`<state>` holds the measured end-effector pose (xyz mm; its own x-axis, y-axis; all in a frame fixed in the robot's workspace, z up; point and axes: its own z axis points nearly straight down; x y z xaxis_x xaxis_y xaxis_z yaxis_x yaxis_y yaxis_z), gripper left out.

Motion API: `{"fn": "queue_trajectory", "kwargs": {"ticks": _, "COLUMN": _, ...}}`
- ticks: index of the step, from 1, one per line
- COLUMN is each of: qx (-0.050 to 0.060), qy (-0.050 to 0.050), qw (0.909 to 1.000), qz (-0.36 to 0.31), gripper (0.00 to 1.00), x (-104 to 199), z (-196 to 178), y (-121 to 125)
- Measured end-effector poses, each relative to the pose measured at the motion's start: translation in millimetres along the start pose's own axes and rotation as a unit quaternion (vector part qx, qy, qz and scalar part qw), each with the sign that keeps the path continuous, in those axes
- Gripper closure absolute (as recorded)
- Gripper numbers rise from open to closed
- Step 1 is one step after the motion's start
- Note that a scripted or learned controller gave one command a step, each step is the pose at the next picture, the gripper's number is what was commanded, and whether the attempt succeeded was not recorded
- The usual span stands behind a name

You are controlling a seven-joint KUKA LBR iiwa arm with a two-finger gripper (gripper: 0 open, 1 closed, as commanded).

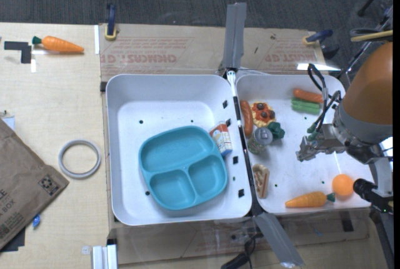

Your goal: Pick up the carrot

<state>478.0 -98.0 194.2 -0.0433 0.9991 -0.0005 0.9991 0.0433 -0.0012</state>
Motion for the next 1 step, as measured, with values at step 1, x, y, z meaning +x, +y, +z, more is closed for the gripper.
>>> {"fn": "queue_trajectory", "kwargs": {"ticks": 1, "qx": 0.000, "qy": 0.000, "qw": 1.0000, "qz": 0.000, "gripper": 0.00, "x": -0.2, "z": 0.0, "y": -0.1}}
